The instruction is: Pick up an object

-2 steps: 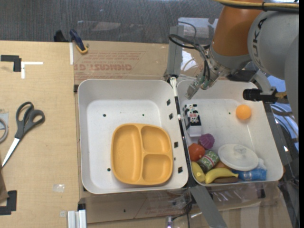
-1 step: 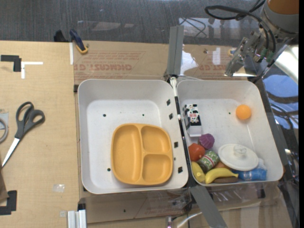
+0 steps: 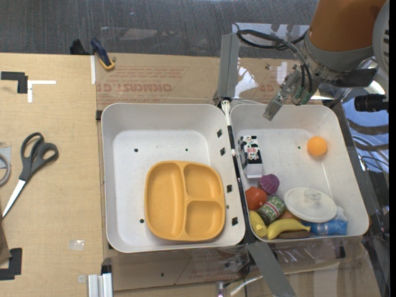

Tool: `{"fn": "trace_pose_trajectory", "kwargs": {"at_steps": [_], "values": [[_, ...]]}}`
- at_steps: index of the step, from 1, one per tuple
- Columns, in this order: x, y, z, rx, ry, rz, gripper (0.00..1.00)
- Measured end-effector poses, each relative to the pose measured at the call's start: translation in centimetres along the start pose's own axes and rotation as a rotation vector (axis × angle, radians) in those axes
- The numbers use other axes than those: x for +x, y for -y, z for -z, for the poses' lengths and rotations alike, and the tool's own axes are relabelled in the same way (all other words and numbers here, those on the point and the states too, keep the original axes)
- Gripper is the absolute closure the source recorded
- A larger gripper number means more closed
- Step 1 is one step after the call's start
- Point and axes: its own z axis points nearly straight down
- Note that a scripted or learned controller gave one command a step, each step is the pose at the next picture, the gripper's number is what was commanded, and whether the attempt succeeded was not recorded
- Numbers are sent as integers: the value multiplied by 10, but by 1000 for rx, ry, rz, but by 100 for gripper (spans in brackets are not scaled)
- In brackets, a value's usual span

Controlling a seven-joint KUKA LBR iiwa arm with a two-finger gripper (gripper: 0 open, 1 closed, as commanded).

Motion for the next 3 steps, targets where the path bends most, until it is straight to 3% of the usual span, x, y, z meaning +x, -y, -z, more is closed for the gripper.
{"fn": "trace_pose_trajectory", "kwargs": {"at_steps": [1, 2, 3], "values": [[12, -61, -16, -1, 1, 21, 100], [-13, 1, 53, -2, 5, 417, 100], [-32, 43, 109, -3, 7, 1056, 100]]}}
